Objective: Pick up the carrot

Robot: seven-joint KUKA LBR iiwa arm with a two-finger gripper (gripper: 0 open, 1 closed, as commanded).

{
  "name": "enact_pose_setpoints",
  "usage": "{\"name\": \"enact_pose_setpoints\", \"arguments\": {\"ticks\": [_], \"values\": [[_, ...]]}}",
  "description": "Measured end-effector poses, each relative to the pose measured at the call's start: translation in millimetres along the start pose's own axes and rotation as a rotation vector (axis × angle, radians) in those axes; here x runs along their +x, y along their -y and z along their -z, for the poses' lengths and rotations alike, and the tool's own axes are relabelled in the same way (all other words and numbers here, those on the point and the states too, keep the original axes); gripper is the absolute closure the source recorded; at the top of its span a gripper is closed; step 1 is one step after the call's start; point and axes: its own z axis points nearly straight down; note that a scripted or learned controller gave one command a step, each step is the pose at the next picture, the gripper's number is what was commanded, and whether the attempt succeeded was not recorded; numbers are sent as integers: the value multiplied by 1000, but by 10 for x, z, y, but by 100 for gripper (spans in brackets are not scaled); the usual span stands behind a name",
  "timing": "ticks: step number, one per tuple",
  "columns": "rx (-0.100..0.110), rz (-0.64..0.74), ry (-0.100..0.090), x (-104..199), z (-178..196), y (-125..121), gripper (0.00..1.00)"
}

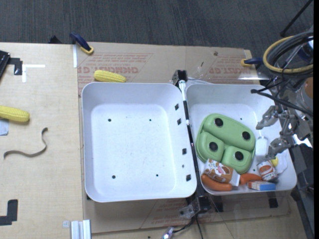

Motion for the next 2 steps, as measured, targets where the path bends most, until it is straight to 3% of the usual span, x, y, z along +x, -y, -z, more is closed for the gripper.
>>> {"name": "enact_pose_setpoints", "arguments": {"ticks": [1, 2], "values": [[2, -402, 3, -214, -1217, -630, 0], [2, 101, -29, -817, -1259, -156, 0]]}}
